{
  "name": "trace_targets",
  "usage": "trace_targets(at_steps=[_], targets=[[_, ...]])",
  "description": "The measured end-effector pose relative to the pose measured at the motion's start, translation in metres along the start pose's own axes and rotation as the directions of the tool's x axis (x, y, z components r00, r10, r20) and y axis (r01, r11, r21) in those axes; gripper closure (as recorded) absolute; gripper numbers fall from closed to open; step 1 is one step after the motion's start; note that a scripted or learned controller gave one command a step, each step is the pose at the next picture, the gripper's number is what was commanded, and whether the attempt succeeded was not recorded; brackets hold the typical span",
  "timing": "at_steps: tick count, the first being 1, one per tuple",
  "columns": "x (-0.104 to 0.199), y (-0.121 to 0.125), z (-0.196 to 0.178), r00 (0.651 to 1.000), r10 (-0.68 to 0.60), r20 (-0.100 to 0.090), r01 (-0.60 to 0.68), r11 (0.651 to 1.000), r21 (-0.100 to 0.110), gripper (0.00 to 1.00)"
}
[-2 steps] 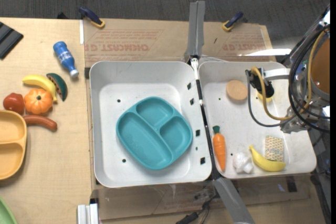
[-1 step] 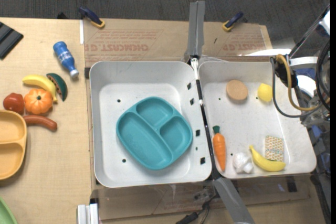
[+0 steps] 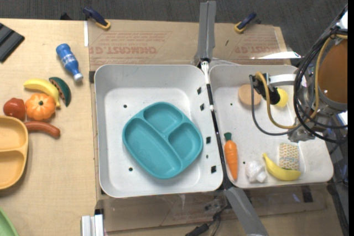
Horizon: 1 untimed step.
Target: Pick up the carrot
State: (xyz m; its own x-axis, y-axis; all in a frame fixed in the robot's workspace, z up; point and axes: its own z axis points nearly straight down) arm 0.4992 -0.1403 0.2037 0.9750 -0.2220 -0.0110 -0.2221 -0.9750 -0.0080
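A teal three-compartment plastic plate point(image 3: 162, 140) lay in the left shallow white bin point(image 3: 110, 119). The right white bin point(image 3: 239, 119) held a yellow toy banana point(image 3: 282, 169), touching a beige textured block point(image 3: 289, 155), and a tan round disc point(image 3: 248, 95). A blue bottle point(image 3: 68, 61) lay on the wooden counter point(image 3: 61, 174).

You see the arm point(image 3: 331, 98) reaching in at the right edge of the view, partly cut off by the frame. Its orange band point(image 3: 334, 69) shows broad and rounded, seen nearly from above, so the arm points steeply downward. The grey wrist point(image 3: 313, 114) sits just below the band, offset to the left. Black cables point(image 3: 300, 83) loop down the left side of the band and wrist. The gripper point(image 3: 301, 133) hangs at the lowest end, grey metal, below-left of the band and largely hidden behind wrist and cables.
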Motion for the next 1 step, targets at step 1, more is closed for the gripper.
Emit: trace_targets(at_steps=[1], targets=[[0.0001,0.0576,-0.128,0.999,0.054,-0.009,-0.054,0.999,0.007,1.0]])
